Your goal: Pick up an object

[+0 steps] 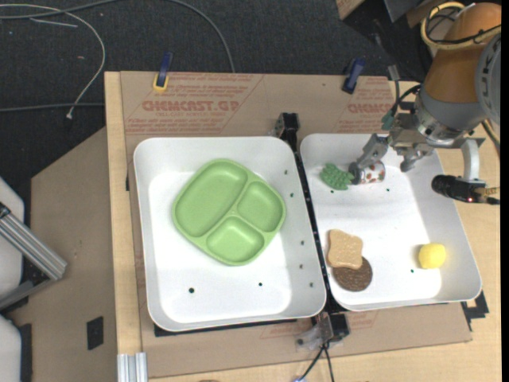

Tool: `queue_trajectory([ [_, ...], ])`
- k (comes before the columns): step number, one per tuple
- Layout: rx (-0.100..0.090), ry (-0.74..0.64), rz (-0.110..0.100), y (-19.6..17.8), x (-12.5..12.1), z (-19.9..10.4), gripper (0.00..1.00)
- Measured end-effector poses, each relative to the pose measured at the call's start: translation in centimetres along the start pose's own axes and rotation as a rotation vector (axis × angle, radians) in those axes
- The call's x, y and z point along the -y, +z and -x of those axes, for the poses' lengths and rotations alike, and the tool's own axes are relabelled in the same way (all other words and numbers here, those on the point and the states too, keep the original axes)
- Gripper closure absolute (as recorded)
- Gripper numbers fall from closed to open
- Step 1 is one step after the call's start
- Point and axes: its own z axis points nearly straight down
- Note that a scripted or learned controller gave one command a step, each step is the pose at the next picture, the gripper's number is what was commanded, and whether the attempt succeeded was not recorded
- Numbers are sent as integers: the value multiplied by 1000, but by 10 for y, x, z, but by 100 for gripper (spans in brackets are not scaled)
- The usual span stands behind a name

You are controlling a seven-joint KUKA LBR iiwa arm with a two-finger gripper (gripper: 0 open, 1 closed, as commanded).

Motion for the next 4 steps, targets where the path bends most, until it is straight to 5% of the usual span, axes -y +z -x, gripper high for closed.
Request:
queue_trajectory([
  [1,2,-3,15,-9,-3,0,0],
  [3,1,-3,11,99,4,-1,0],
  [4,1,-3,17,85,3,-1,100],
])
